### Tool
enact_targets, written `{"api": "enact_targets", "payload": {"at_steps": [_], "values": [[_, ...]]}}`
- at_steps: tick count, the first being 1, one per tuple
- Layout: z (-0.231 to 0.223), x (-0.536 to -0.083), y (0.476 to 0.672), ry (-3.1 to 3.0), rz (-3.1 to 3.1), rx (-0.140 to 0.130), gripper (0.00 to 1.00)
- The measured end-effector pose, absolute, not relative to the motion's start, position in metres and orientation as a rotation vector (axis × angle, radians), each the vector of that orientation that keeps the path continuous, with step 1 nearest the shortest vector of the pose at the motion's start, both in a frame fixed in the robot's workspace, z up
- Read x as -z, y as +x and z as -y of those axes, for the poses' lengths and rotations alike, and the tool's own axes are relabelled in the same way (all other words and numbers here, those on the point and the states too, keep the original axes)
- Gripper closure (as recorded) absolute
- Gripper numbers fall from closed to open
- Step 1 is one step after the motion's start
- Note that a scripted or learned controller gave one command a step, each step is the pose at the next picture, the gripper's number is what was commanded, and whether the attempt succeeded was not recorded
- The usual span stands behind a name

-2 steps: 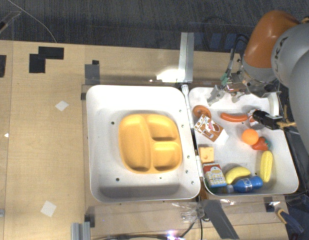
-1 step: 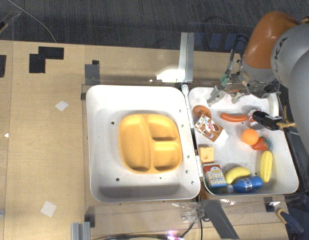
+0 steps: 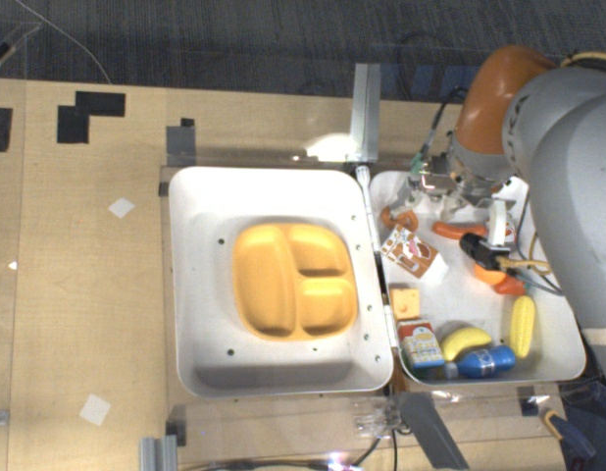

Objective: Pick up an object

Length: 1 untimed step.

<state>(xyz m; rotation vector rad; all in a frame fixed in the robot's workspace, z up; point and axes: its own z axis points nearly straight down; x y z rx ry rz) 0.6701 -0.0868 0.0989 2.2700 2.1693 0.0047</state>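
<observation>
- Counter [image 3: 77,292]: pale wood, carrying two shallow white bins side by side.
- Arm [image 3: 568,165]: grey with an orange band, reaching in from the right and hanging over the far end of the right bin [image 3: 568,361].
- Left bin [image 3: 195,292]: holding one yellow divided tray [image 3: 288,281], lying flat in the middle; looking like stiff, light plastic, broad and smooth, so probably awkward for a narrow pincer except at its rim.
- Right bin: holding the small things, crowded together.
- Pincer [image 3: 450,189]: hovering at the far end of the right bin, above the orange carrot [image 3: 458,231]; whether its tips are apart or together cannot be told from this angle, and nothing is showing between them.
- Corn cob [image 3: 522,325]: yellow, lying lengthwise near the right wall; seeming rigid and light, best taken across its narrow width.
- Blue bottle [image 3: 486,362]: lying on its side at the near end, touching the banana [image 3: 466,340]; round and likely slippery, apt to roll.
- Banana: curved, probably toy plastic, firm; taking it across the middle looks soundest.
- Red carton [image 3: 420,343]: small box at the near left corner, flat-sided, offering an easy hold.
- Printed packet [image 3: 410,252]: flat, lying near the left wall; thin and hard to get under.
- Cheese wedge [image 3: 406,302]: small, pale yellow, just beside the carton.
</observation>
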Motion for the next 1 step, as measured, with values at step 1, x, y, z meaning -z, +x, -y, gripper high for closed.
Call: {"api": "enact_targets", "payload": {"at_steps": [1], "values": [[0.0865,-0.0921,0.6713,2.283,-2.155,-0.003,0.00]]}}
